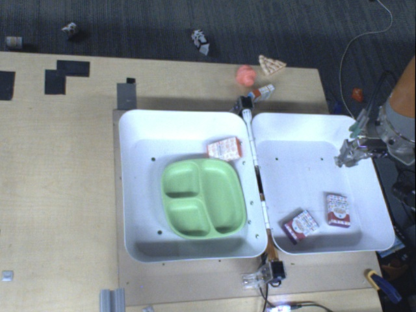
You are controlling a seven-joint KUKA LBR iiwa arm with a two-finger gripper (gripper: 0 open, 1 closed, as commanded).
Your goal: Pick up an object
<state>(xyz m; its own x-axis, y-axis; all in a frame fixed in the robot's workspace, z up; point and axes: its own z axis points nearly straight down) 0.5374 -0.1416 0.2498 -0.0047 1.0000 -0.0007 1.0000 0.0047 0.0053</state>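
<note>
Two small red-and-white cartons lie in the right bin (286,174): one (337,210) near the front right, the other (299,225) tilted to its left. A third red-and-white carton (224,149) lies in the left bin (140,174) behind a green divided plate (203,197). My gripper (349,155) hangs at the right bin's right side, above and behind the two cartons, with nothing visibly between its fingers.
Behind the bins on the bench sit a pink ball (246,75), a pizza-slice toy (271,64) and a small bottle-like item (262,92). A cable (364,38) loops at the back right. Clamps stick out at the bins' front seam (263,277).
</note>
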